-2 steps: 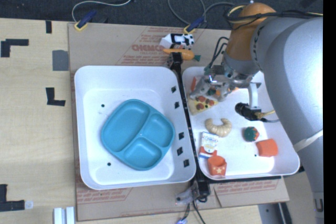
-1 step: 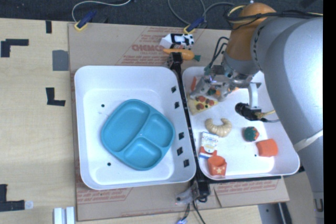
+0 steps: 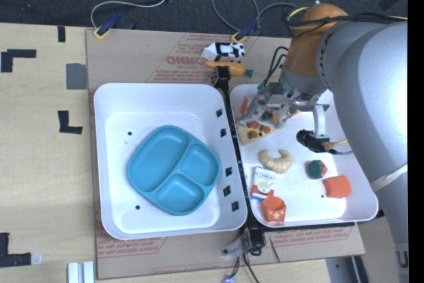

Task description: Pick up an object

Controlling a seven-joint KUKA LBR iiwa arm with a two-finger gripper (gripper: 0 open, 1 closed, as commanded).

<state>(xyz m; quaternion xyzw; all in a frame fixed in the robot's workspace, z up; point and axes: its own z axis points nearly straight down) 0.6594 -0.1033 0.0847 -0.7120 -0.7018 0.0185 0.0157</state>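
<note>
My tool hangs low over the upper left part of the right bin. I cannot tell how far open it is, or whether it has hold of anything.

Just below it in the view lies a flat pale toy with red and green spots. A small orange piece sits just to the tool's left, near the bin wall.

Further down the bin lies a tan croissant. A green ball with a red patch is to its right, and an orange block lies beyond that.

Below the croissant is a small white carton, touching an orange-red toy at the bin's lower left corner.

The left bin holds 1 blue plate with 3 compartments. The 2 bins rest on a cardboard sheet on the counter.
</note>
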